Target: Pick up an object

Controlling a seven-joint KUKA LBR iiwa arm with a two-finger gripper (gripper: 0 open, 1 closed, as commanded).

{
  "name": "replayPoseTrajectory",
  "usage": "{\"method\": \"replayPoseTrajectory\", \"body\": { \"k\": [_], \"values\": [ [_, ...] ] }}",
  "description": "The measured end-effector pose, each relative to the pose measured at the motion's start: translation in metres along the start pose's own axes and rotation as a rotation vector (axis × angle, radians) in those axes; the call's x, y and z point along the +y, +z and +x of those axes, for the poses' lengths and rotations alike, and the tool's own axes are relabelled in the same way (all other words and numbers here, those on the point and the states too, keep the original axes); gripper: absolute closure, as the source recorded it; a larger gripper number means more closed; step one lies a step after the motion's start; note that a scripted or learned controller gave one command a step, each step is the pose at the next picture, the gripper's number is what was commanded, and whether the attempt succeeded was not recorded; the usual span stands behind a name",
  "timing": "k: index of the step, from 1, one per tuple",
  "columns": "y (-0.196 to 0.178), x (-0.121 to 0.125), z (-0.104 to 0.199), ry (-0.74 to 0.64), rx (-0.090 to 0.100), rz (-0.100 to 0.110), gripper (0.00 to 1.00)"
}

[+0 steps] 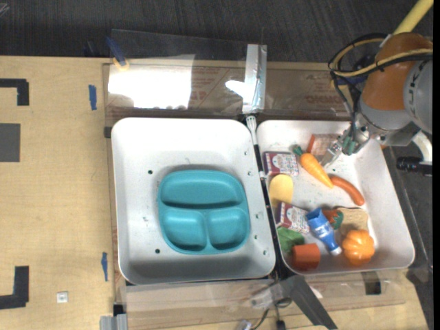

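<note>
My gripper (342, 147) hangs over the far part of the right bin (392, 205), just beyond the carrot (315, 169); whether it is wide or narrow I cannot tell (too small). Nearer than the carrot lie a blue bottle (323, 229) and a small pumpkin (358, 246).

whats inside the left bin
A teal divided tray lies in the left bin. Its three compartments look bare. Whatever lies under the tray is covered.

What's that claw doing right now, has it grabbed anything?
Gripper: over the right bin, near the carrot. Nothing shows between its fingers; open or shut cannot be told.
</note>
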State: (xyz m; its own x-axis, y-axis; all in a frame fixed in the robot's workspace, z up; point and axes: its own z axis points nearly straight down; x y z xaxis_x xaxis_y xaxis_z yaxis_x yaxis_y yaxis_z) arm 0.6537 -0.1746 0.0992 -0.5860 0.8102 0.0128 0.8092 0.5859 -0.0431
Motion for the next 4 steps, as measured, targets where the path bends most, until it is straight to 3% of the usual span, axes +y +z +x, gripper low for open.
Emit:
{"method": "replayPoseTrajectory", "body": {
  "k": [1, 2, 3, 4],
  "values": [
    [0.001, 0.0, 0.001, 0.0, 0.003, 0.002, 0.0],
    [0.013, -0.023, 0.067, 0.036, -0.016, -0.048, 0.0],
    [0.013, -0.03, 0.053, 0.05, -0.018, -0.051, 0.0],
    [0.0, -0.029, 0.052, 0.051, -0.026, -0.058, 1.0]
  ]
}}
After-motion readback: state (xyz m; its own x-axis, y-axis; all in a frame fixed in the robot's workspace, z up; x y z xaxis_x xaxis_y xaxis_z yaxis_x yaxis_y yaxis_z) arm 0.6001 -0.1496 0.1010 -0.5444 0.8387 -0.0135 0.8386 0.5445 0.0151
